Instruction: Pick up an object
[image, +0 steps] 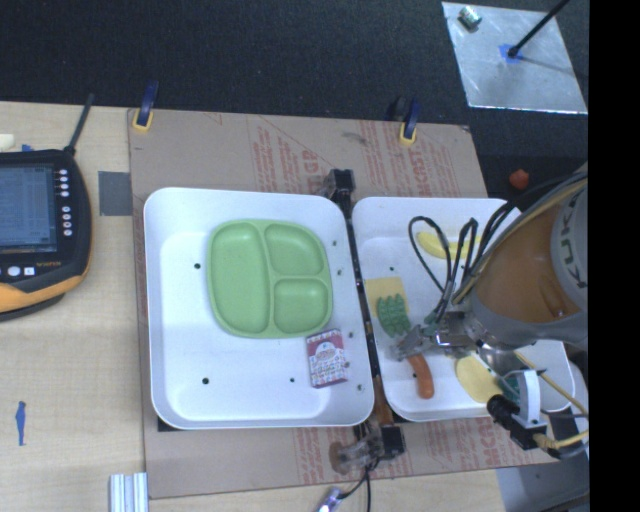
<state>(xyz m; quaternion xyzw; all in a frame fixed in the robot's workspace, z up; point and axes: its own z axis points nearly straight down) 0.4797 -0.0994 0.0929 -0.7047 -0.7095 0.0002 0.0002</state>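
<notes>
- The left bin (170, 300) has lots of open floor along its left side and bottom.
- A green plate (268, 277) fills its middle, and a small packet (327, 358) lies just below.
- The right bin (385, 395) is crowded: the arm (530, 270), black cables (450, 255), a yellow-green sponge (388, 305) and an orange stick (423, 377) block it.

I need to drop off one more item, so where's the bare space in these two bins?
Left white bin: bare floor left of and below the green divided plate. Right white bin: crowded by arm, cables and toys.
</notes>
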